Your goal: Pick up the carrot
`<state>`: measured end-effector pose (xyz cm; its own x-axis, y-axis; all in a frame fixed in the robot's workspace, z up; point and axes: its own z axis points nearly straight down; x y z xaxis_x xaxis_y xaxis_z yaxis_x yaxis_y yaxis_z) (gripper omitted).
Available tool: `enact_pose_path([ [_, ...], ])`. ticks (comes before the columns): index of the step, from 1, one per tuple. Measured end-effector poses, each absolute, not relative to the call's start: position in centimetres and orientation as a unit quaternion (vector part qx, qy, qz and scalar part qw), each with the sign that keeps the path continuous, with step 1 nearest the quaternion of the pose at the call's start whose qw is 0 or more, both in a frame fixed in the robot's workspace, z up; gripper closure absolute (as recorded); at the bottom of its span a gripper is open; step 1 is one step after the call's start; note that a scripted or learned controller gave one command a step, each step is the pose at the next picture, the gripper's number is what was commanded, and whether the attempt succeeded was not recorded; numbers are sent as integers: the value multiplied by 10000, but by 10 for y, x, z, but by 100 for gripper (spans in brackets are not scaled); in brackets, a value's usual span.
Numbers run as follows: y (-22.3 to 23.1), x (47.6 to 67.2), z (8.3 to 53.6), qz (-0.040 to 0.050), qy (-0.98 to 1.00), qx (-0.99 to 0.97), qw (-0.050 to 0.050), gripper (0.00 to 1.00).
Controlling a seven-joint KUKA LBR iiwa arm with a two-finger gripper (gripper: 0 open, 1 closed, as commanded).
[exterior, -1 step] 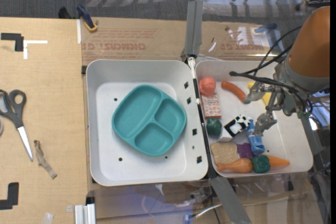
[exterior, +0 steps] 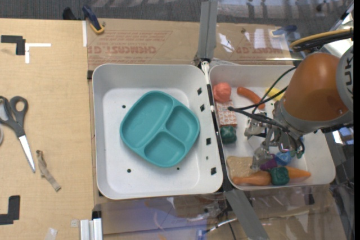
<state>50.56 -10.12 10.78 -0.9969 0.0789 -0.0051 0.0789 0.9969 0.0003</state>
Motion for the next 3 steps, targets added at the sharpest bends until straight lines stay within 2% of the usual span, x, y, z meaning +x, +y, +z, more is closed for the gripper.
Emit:
enact_pose_path([
  [1, -130, 588, 94, -2, 9932, 1164, 27, 0],
  [2, -99, 489, 92, 1, 9811, 1934, 12, 0],
  [3, -188, 626, 94, -2, 9581, 2864, 29, 0],
])
